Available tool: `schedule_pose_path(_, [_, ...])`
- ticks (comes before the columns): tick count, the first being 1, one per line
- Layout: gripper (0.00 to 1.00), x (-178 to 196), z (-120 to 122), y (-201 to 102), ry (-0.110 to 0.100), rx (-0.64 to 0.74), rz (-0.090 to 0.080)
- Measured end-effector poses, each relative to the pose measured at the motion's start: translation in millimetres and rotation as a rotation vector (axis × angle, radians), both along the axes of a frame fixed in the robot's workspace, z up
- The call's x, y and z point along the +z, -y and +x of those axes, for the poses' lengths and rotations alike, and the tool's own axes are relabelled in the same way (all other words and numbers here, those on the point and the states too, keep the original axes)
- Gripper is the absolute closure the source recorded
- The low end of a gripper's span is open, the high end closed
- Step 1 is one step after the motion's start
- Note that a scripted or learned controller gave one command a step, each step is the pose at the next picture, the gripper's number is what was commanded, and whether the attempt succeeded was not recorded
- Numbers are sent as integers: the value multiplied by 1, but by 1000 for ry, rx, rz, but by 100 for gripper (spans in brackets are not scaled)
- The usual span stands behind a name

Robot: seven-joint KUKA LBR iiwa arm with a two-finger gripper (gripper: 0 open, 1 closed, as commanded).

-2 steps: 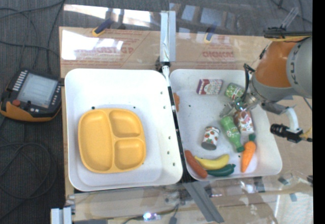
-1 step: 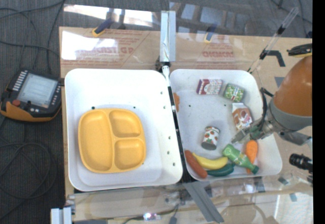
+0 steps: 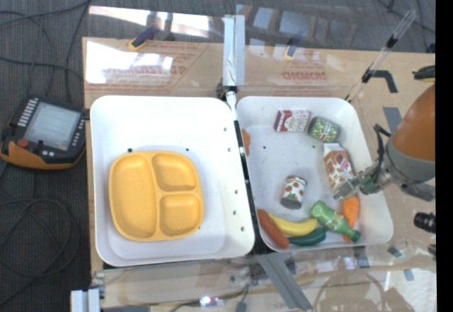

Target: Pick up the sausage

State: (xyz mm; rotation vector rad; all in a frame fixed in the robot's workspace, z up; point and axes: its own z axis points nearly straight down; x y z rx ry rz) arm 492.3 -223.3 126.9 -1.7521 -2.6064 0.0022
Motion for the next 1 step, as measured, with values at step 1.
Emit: schedule_pose_path(1, [100,52,-6,0,3,424,1])
